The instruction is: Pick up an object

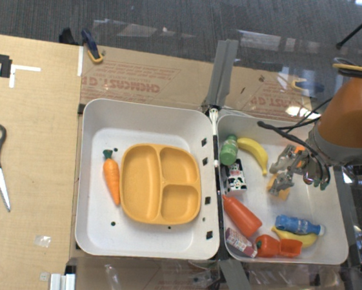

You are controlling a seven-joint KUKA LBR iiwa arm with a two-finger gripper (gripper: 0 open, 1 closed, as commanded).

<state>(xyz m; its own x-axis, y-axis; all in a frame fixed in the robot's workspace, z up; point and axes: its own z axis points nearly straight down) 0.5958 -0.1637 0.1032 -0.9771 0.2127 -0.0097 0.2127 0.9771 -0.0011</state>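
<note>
Camera view, right of centre: pincer (283, 174) low in the right bin (336, 211), over a small orange-yellow object (281, 191); cannot tell whether anything is gripped, nor whether apart or together. Nothing visibly lifted, so pick-up judged still to do. Close by: banana (255, 153), green bottle (230, 150), blue bottle (297, 224). Further left, yellow tray (161, 184) and carrot (112, 177) in the left bin (94, 164)
</note>
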